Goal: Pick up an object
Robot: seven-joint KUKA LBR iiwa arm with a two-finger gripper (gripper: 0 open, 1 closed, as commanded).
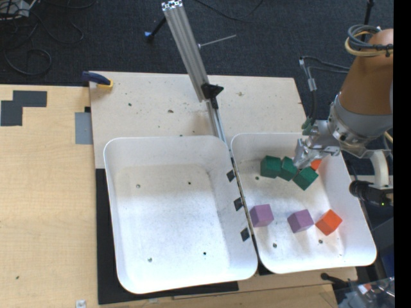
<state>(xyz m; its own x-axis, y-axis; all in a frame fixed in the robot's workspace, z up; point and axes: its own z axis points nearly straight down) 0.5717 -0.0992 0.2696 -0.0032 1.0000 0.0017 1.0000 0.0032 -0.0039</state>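
Note:
The right bin (359,252) holds the loose blocks. Three green blocks lie in a row near its back: one on the left (271,167), a small one in the middle (288,170) and a tilted one on the right (306,178). My gripper (306,157) hangs right above the middle and right green blocks, touching or nearly touching them. A bit of orange (315,164) shows just beside it. Two purple blocks (261,215) (300,221) and an orange block (329,222) lie toward the front.
The left bin (122,172) stands beside the right one, with a divider and black clips (238,203) between them. A slanted aluminium bar (189,50) rises behind the bins. The arm's grey and orange body (366,101) overhangs the right bin's back right corner.

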